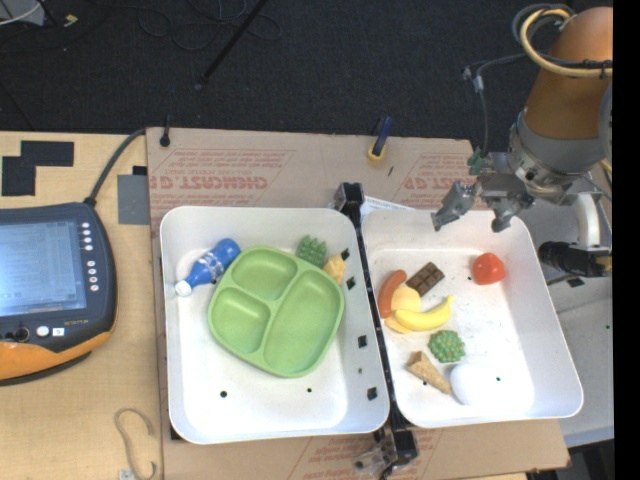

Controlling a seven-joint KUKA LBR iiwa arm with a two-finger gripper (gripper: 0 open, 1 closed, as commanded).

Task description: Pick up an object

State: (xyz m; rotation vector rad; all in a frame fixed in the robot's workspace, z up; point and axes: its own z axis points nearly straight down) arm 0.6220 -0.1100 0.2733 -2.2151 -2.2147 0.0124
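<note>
Near front of right bin [560, 368]: cone [428, 371], broccoli [447, 345], banana [422, 315]. Gripper [478, 211] above far rim, apparently spread open, holding nothing.

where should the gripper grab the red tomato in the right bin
Come straight down over the red tomato and close across its middle. It is round and sits apart from the other items, near the right bin back corner, so any finger direction should work.
</note>
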